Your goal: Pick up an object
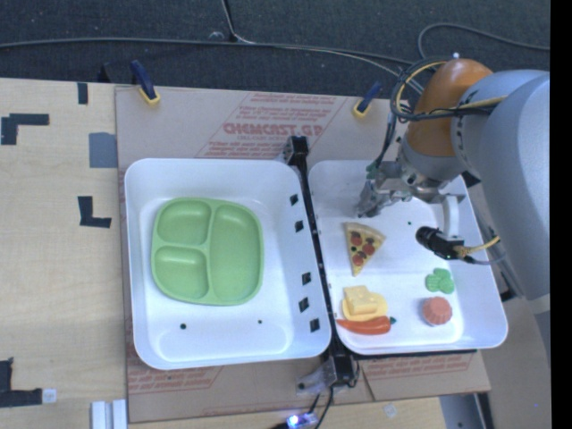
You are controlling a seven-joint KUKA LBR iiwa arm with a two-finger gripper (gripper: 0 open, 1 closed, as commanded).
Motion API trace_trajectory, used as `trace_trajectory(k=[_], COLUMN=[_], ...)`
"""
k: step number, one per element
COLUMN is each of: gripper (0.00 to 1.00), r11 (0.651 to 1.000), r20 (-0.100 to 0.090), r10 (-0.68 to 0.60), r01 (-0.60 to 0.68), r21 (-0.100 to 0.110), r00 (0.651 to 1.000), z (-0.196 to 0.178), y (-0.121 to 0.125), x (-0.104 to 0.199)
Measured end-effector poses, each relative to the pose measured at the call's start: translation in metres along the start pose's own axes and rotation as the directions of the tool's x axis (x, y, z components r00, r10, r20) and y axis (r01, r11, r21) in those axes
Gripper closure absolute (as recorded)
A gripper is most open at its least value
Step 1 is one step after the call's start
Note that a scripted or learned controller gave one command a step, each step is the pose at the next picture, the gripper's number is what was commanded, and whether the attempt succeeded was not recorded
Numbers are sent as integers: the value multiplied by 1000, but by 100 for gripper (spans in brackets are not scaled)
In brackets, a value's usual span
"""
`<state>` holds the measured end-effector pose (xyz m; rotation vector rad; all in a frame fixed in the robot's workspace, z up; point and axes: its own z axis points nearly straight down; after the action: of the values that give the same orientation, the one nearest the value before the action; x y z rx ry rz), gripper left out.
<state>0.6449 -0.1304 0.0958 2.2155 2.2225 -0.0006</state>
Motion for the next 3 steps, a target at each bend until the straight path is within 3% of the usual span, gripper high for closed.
trace_trajectory(k=[2,3], gripper=[100,100], r11=[1000,1000], r20=[-2,-3], r10=[1,2], r01=[-1,-2], r21=[-3,1], r00=[1000,1000], z=[-105,-121], y=[20,20], x=[7,7])
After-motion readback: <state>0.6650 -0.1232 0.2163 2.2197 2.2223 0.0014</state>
